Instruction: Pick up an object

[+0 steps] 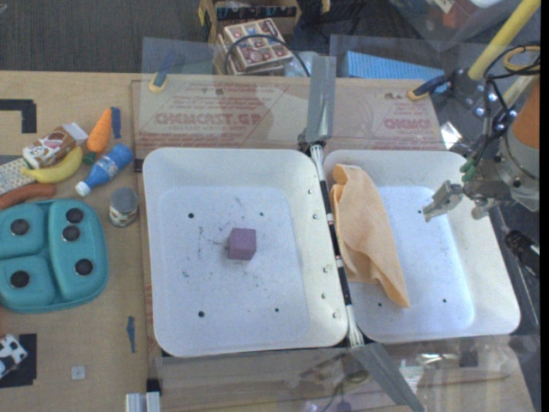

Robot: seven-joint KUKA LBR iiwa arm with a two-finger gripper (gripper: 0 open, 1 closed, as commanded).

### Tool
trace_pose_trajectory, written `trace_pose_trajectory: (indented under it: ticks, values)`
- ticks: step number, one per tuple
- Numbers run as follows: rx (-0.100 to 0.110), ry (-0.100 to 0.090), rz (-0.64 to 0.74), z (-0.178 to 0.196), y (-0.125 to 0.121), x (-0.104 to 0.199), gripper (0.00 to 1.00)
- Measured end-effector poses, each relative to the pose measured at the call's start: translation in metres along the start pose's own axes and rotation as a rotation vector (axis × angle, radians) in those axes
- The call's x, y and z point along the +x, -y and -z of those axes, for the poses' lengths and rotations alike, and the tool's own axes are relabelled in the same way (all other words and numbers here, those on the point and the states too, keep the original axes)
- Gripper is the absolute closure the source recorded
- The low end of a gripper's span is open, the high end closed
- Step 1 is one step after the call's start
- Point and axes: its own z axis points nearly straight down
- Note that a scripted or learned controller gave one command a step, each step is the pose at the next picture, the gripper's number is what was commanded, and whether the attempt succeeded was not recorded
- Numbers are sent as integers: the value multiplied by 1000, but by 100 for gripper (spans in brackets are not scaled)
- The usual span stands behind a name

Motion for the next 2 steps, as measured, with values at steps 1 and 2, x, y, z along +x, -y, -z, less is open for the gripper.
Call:
trace_pose_trajectory:
  ticks: [1, 2]
  values:
    - [1, 0, -12, -119, 58, 41, 0]
    - [-7, 2, 32, -147, 63, 61, 0]
